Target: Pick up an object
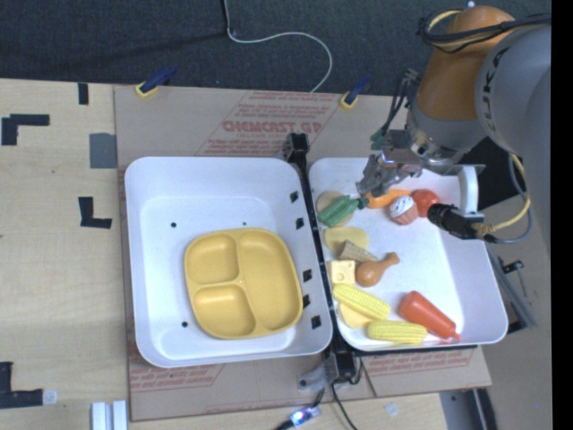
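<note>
The gripper hangs over the upper left part of the right bin, at the end of the grey arm reaching in from the right, just above a green-topped carrot; whether it is spread or pressed together cannot be told from this angle, and nothing is clearly seen held by it. The bench's cardboard sheet carries two shallow white bins side by side. The left bin holds a yellow divided plate lying flat near its centre. The right bin holds the toy foods: an orange-red carrot near the lower right corner, two yellow corn cobs along the lower edge, a brown drumstick in the middle, a pale yellow piece beside the left wall, and a small red and white item just right of the gripper.
</note>
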{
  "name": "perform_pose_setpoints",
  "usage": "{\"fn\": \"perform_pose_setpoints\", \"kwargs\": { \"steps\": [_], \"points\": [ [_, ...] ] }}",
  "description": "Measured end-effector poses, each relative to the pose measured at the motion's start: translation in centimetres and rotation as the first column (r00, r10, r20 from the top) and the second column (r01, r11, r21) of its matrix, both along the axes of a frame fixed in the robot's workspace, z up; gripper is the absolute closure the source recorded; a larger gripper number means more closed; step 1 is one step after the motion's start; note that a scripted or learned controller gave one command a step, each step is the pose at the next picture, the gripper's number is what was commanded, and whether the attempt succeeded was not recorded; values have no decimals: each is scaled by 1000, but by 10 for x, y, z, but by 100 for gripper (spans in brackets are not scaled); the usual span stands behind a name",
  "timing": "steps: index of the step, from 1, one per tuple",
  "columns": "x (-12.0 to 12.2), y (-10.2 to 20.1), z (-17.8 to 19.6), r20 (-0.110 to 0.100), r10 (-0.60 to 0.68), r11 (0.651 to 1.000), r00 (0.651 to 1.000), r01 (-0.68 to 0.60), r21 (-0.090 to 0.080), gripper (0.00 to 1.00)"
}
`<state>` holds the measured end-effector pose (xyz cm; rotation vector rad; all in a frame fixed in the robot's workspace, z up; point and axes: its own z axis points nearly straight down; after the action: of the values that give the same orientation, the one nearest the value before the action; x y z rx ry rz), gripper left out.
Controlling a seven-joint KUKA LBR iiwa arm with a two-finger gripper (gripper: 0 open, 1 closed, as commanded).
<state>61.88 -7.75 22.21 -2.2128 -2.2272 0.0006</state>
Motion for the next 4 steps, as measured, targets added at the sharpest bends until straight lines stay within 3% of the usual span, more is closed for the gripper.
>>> {"fn": "perform_pose_setpoints", "kwargs": {
  "steps": [1,2,3,4],
  "points": [
    [-1,3,12,2,-4,1000,1000,4,-1,100],
    [-5,0,-9,-2,-6,1000,1000,6,-2,100],
    [-7,-2,10,2,-5,1000,1000,5,-1,100],
    [7,2,5,1,-5,1000,1000,5,-1,100]
  ]
}}
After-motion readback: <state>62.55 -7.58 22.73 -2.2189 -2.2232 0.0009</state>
